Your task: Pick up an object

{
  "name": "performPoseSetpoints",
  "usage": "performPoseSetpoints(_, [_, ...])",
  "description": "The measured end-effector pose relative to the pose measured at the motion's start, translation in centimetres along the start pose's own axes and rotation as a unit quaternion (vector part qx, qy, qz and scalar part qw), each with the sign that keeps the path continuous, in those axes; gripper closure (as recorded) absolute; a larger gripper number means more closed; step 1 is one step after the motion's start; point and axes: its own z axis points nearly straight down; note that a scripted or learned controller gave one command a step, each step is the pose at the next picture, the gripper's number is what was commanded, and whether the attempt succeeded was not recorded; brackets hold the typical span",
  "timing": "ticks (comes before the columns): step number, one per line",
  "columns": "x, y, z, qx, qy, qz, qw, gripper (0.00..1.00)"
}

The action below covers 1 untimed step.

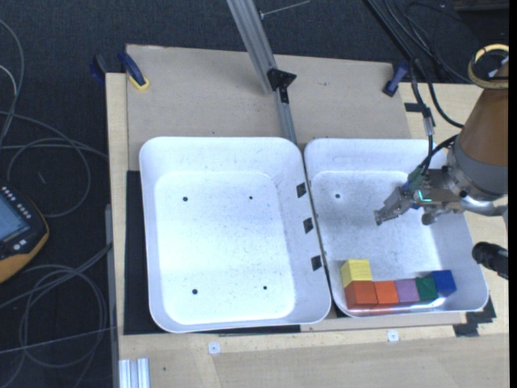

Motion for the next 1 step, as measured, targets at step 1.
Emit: performPoseSetpoints(1, [5.33, -1.53, 0.98, 0.001, 0.001, -0.003, 1.0000, 0.00])
